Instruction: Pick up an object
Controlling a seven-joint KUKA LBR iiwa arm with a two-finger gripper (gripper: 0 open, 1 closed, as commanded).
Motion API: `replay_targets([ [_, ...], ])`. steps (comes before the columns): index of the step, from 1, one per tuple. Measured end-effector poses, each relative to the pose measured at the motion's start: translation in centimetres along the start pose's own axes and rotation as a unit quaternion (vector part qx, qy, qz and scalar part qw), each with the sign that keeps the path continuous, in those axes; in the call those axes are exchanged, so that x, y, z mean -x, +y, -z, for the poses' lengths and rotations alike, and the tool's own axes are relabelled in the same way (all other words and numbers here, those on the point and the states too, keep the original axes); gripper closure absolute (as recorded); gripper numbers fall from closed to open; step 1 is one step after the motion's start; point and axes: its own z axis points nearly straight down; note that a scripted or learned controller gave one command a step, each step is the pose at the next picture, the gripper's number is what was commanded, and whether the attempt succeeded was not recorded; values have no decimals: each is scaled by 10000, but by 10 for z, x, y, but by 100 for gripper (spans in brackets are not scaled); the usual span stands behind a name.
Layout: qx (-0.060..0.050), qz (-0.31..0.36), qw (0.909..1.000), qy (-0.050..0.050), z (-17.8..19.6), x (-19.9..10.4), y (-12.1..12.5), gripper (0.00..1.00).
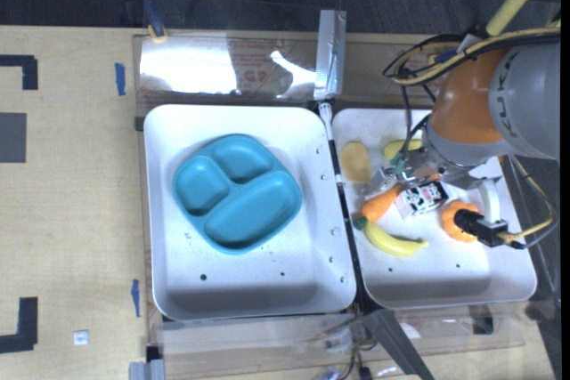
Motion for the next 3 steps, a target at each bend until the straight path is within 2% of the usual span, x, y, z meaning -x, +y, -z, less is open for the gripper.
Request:
replay_targets([
  [1, 36, -6, 10000, -9, 12, 1, 2, 100],
  [2, 25, -414, 9991, 0, 117, -39, -10, 100],
  [3, -19, -426, 9991, 4, 113, -39, -12, 0],
])
